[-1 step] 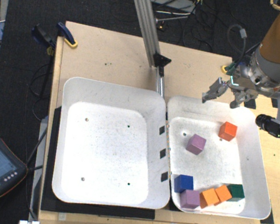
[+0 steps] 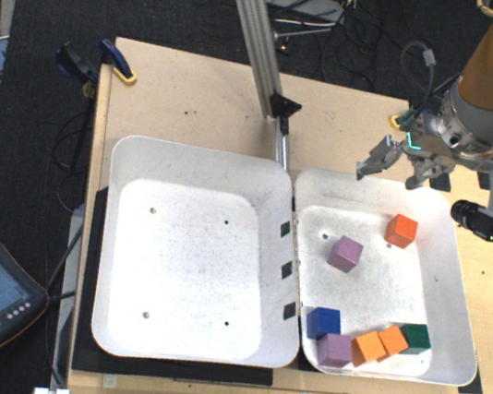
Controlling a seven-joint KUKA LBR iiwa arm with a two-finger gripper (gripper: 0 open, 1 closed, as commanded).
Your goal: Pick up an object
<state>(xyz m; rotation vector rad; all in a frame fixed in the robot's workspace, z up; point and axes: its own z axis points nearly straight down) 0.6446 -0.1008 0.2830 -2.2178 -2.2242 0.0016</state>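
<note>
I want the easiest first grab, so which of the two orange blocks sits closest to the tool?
The lone orange cube near the right bin's far edge, just below the tool. The other orange cube sits wedged in the row of blocks along the near edge.

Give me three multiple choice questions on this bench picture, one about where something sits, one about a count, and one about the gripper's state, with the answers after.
1. Where are the blocks?
A. In the left bin
B. In the right bin
C. On the bare bench

2. How many orange blocks are there?
A. One
B. Two
C. Four

3. What is the gripper doing?
A. Hanging open with nothing in it
B. Clamped on a purple block
C. Pressed on the blue block

Answers: 1 B, all six lie in the right bin. 2 B, one orange block lies apart and another orange block sits in the near row. 3 A, the gripper has its fingers spread above the bin's far edge, nothing between them.
</note>
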